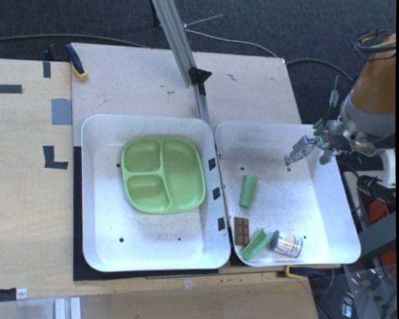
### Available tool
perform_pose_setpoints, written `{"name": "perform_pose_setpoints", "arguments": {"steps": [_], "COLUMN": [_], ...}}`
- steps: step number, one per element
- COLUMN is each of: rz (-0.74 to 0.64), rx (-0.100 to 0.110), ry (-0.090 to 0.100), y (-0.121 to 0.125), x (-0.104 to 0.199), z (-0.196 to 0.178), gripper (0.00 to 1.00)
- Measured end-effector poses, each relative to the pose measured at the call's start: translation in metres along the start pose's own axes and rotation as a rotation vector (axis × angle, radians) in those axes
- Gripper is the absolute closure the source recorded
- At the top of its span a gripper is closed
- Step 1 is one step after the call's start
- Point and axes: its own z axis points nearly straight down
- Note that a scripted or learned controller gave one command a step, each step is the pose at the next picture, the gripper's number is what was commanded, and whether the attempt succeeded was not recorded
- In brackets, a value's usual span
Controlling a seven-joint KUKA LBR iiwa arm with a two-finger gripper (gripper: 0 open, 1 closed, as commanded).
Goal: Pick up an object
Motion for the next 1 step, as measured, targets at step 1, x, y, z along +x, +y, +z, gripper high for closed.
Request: {"name": "perform_pose_setpoints", "arguments": {"steps": [1], "rz": [0.0], "rx": [0.0], "ry": [0.0], "y": [0.0], "x": [-0.0001], "z": [0.0], "gripper": [0.0]}}
